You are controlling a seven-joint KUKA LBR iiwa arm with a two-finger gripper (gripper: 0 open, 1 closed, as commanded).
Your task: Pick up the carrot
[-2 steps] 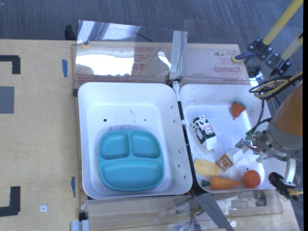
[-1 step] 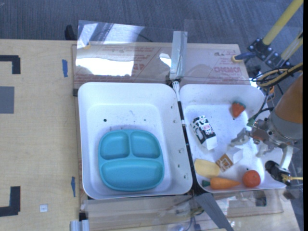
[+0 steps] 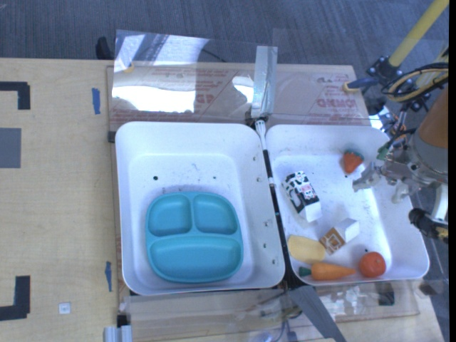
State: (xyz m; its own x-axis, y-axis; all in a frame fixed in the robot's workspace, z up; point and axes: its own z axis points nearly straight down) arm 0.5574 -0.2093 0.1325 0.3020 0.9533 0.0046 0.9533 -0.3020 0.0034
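An orange carrot [image 3: 331,271], likely light, stiff and smooth, best grasped mid-body, lies at the right bin's [image 3: 410,266] front edge, well apart from the tool [image 3: 370,179], whose state I cannot tell.

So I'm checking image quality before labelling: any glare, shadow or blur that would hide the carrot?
Camera view: strong glare on the clear panel behind the bins; the carrot at the right bin's front edge is evenly lit and sharp, with only soft shadows; the end effector looks slightly blurred.
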